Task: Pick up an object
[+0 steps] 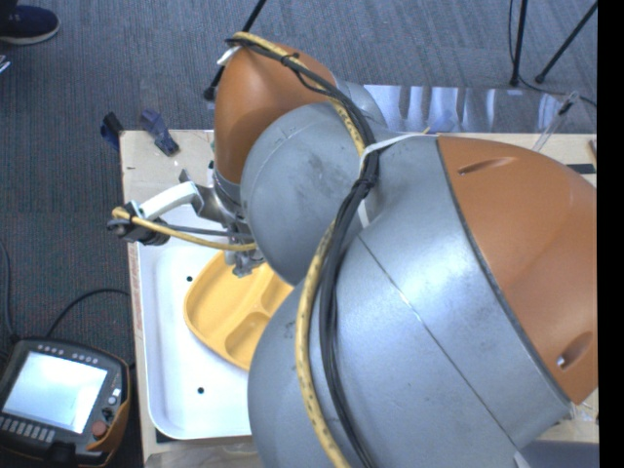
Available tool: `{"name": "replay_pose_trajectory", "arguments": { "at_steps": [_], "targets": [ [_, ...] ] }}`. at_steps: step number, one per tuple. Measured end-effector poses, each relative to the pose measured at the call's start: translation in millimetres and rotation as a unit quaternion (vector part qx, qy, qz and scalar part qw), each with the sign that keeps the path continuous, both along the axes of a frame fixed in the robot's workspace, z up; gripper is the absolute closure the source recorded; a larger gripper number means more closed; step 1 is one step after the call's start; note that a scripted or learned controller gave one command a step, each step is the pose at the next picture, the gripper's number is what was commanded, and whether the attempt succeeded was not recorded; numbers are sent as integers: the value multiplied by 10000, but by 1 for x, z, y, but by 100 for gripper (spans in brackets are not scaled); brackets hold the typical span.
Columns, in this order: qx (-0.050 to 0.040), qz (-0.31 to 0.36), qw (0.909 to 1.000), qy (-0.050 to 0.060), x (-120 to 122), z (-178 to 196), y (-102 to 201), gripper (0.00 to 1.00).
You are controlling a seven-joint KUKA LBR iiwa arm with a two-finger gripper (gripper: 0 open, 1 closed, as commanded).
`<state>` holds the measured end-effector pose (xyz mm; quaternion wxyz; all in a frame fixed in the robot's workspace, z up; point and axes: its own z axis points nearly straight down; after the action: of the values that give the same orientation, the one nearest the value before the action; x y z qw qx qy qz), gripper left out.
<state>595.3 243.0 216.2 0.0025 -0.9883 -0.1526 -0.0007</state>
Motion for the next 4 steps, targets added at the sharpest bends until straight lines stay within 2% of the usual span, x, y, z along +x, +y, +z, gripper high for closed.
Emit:
{"name": "replay_pose_trajectory", "arguments": {
  "at_steps": [1,2,3,4],
  "targets": [
    [-53,-96,9999,56,3,1,-12,100],
    [-46,361,9993,53,-38,-99,-2,100],
    [-31,-297,9996,-4,-14,6,-44,100],
    [-24,101,9999,14,-21,-121,-1,100]
  ]
}}
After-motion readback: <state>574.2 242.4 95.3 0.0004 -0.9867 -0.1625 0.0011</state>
